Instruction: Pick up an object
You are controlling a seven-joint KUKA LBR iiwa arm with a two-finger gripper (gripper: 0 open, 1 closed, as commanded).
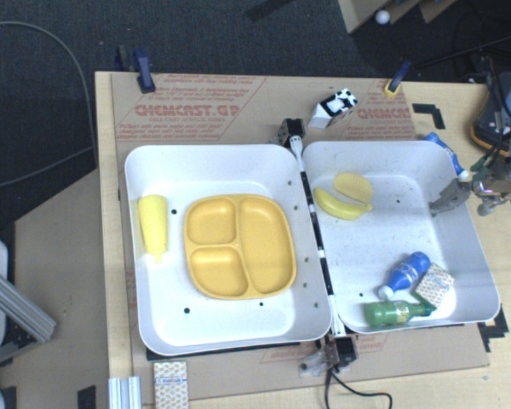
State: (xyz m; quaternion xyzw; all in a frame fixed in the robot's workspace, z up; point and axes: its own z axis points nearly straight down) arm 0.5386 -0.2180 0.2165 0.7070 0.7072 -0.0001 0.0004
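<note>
Gripper (pixel 454 196) at right bin's (pixel 383 322) right rim, open/shut unclear; yellow banana (pixel 344 198) well left, apart.

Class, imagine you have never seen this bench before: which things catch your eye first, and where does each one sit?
The big yellow divided plate fills the middle of the left bin, with a yellow cup lying beside it. In the right bin, a banana lies near the top, and a blue bottle and green bottle huddle near the bottom.
</note>
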